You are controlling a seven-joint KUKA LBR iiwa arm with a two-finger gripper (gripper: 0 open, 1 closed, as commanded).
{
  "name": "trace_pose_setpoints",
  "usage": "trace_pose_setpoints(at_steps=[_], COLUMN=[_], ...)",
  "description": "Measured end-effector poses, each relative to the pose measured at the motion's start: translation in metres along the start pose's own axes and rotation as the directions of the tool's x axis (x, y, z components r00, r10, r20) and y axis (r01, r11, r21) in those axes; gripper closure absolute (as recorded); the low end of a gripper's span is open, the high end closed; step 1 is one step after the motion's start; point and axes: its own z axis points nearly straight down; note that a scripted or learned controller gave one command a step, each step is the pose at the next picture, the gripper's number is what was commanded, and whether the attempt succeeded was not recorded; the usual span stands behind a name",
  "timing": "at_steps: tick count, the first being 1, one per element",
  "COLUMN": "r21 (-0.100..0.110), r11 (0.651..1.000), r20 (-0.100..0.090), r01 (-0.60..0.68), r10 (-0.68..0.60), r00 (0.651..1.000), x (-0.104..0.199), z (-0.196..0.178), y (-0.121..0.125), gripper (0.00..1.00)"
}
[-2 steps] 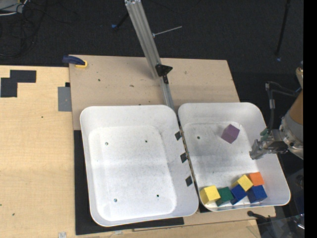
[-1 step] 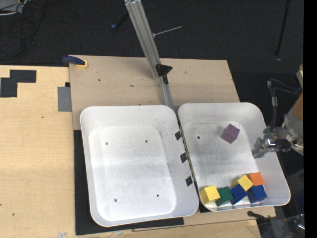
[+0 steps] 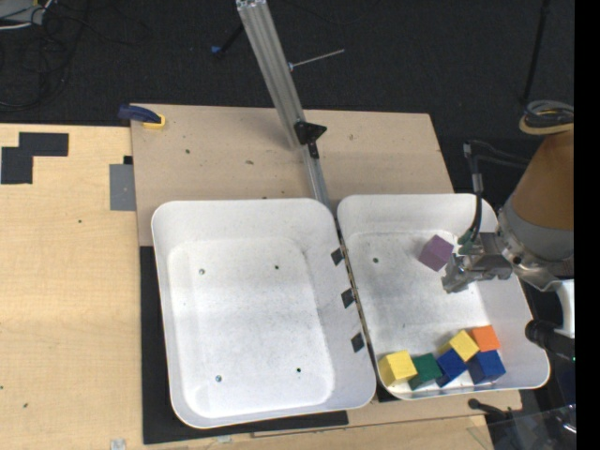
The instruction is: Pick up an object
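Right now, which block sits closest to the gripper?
The purple block, alone just left of the gripper; the other blocks are clustered at the right bin's near edge.

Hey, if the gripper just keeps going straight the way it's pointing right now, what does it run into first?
Most likely the purple block. The gripper reaches in from the right, pointing left and down, and the block lies just beyond its tip in the right bin. Depth is unclear; it could meet the bin floor first.

A: From my station I see an aluminium rail slanting up from between the bins, a black bracket clamped on it.

B: I see it too. A blue-and-yellow clamp sits at the surface's far left corner, cables beyond.
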Motion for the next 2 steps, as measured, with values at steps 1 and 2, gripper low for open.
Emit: trace_pose_setpoints(at_steps=[1,2], r21=[-0.001,0.0], r11=[1.0,1.0], r20=[0.001,0.001], r01=[0.001,0.0], r10=[-0.001,0.0], r00=[1.0,1.0], x=[0.051,0.102], z=[0.002,0.009], y=[0.032,0.06], gripper=[1.0,1.0])
